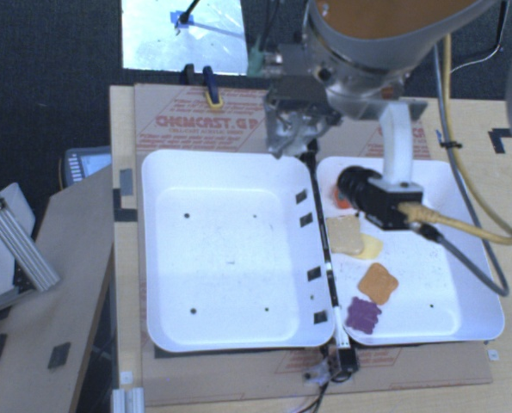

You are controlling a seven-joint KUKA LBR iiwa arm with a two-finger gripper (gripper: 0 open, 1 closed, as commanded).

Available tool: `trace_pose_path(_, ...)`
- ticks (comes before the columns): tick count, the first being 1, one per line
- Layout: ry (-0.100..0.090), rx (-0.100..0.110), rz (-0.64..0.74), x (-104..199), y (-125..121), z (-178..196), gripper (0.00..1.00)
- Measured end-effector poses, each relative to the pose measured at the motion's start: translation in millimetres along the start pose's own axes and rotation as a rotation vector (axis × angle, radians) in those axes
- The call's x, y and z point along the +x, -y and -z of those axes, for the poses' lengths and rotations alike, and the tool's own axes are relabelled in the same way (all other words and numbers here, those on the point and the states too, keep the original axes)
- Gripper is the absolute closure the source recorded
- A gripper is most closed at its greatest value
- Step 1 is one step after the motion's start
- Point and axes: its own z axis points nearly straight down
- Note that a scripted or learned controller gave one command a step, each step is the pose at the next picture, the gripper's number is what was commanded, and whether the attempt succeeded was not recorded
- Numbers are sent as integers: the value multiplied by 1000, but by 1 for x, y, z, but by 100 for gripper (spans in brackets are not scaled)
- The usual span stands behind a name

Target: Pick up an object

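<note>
Camera view, arm (pixel 385 24) overhead, tool (pixel 294 136) (grip state unclear) above bins' (pixel 230 248) far edge

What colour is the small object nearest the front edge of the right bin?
Purple, seen in the camera view.

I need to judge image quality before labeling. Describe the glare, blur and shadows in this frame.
Camera view: the shiny panel at top left glares white; the left bin is brightly and evenly lit, with soft shadows; the arm's orange band, close to the lens, looks soft and oversized; the orange piece and purple piece are slightly blurred.
</note>
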Motion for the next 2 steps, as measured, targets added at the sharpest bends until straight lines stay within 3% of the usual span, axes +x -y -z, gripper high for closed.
trace_pose_path(1,6,11,0,25,-2,-127,100)
trace_pose_path(2,1,-11,-17,-82,-3,-35,100)
